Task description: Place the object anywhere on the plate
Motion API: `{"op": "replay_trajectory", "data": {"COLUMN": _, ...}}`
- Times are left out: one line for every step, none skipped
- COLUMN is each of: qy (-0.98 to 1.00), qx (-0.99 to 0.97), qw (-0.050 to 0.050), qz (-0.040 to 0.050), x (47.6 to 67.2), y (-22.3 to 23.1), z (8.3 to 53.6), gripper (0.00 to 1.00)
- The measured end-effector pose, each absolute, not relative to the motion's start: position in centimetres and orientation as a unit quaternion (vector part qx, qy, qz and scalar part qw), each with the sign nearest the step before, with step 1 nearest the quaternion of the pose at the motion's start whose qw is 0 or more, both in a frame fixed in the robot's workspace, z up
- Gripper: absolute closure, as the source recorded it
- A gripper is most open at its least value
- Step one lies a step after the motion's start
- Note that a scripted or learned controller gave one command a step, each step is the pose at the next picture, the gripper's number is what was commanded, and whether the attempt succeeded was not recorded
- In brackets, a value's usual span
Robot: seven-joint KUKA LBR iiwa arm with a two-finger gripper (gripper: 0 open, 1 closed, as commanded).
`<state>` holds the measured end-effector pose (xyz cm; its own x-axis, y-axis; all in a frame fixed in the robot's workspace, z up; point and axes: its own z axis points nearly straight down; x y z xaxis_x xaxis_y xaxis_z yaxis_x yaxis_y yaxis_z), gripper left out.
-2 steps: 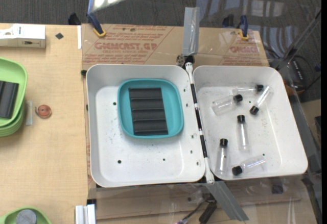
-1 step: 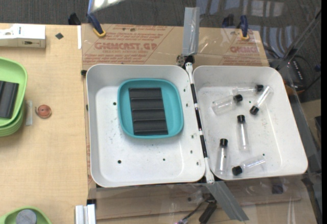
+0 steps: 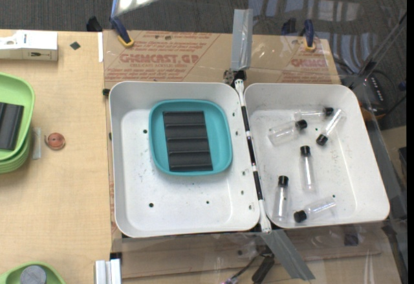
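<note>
1. The teal plate (image 3: pixel 157 140) lies flat in the left bin (image 3: pixel 126 173), toward its back. A black ridged insert (image 3: pixel 188 140) covers the plate's middle. That keeps the target steady and open from above.
2. The task's things are clear vials with black caps (image 3: pixel 306 167). Several lie on their sides in the right bin (image 3: pixel 365 173), to the right of the plate and well apart from it, across the joint between the bins. None touches the plate.
3. The vials are scattered at differing angles, mostly clear of one another. In my judgement this favours picking one out singly.
4. The state of the gripper cannot be told from this view.
5. Judged status: no vial is on the plate, so pick and transfer are both outstanding.
</note>
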<state>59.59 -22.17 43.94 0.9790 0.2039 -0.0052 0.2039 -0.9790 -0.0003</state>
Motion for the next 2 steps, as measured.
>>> {"op": "replay_trajectory", "data": {"qy": 0.102, "qx": 0.995, "qw": 0.0, "qz": -0.0029, "x": 61.5, "y": -22.2, "z": 43.9, "gripper": 0.0}}
{"op": "replay_trajectory", "data": {"qy": 0.102, "qx": 0.995, "qw": 0.0, "qz": -0.0028, "x": 63.4, "y": -22.1, "z": 43.9, "gripper": 0.0}}
